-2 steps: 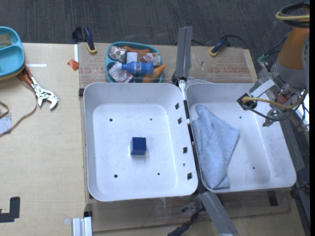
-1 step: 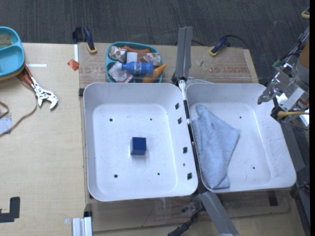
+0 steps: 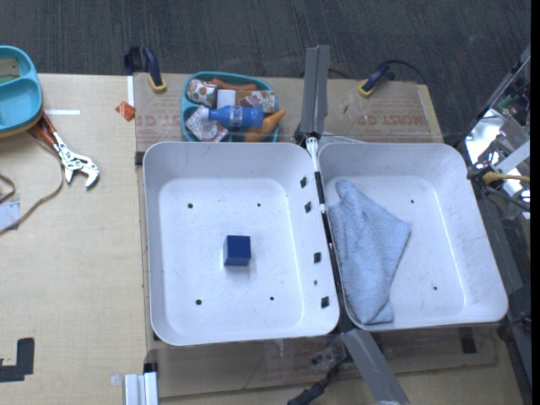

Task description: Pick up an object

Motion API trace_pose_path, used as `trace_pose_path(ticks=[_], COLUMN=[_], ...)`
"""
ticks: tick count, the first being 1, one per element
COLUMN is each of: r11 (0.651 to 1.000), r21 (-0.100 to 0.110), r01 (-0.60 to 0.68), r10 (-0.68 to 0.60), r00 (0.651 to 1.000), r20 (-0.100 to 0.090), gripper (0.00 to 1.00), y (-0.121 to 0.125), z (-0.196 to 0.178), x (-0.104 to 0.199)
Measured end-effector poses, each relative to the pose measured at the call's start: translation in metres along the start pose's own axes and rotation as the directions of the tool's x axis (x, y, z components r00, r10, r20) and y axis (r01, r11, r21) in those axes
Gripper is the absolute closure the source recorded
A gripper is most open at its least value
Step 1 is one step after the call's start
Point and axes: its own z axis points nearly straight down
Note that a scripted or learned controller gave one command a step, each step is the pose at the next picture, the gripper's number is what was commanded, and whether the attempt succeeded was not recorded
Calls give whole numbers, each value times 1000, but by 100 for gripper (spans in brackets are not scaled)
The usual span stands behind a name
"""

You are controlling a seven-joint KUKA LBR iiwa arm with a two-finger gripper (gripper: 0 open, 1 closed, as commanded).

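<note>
A small dark blue cube [image 3: 238, 250] sits flat on the floor of the left white bin [image 3: 169, 310], slightly below its centre and well away from the walls. A crumpled light grey-blue cloth [image 3: 367, 247] lies in the right white bin [image 3: 460, 298]. It runs along that bin's left wall, from the upper left down to the front edge.
Behind the left bin stands a blue bowl [image 3: 229, 108] holding several small items. A wrench [image 3: 78, 167] and a teal tray [image 3: 17, 87] lie on the wooden bench at the left. Metal hardware and cables [image 3: 504, 154] crowd the right edge beside the right bin.
</note>
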Motion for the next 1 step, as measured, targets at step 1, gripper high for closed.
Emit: trace_pose_path(ticks=[1], r11=[958], r21=[2], r01=[-286], r10=[286], r00=[958], r20=[2], gripper=[0], y=[17], z=[48], x=[15])
